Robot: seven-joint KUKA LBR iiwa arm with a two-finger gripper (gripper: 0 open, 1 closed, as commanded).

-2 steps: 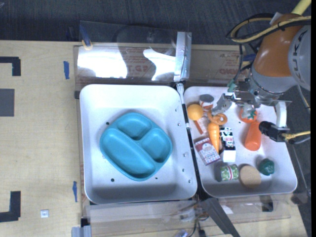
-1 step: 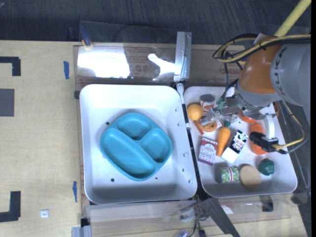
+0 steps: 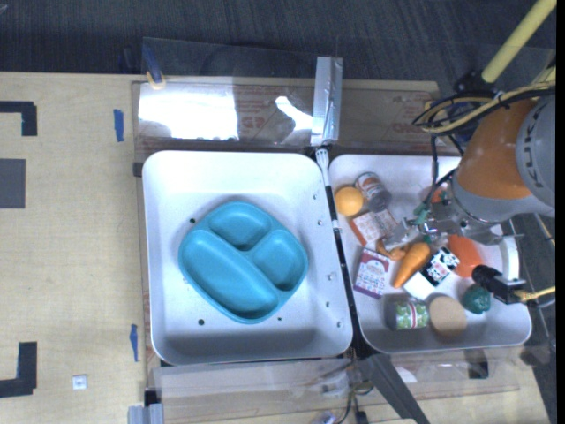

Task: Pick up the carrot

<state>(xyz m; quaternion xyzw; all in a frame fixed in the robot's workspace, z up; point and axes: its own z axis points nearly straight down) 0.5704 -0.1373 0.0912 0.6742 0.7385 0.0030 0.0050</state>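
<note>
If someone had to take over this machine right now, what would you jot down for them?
Gripper: low in the right bin, right above the carrot's upper end; whether it has closed is unclear.
Carrot: lying slanted in the right bin among other small items, beside a pink packet.
Blue divided tray: in the left bin.
Done: arm brought to the carrot.
Left: grip confirmed, carrot lifted.

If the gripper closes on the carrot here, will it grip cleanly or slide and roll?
The carrot looks rigid and tapered, so it may slip toward its thin end. Its round body could roll. Packets and a can crowd it, so neighbours may shift.
</note>
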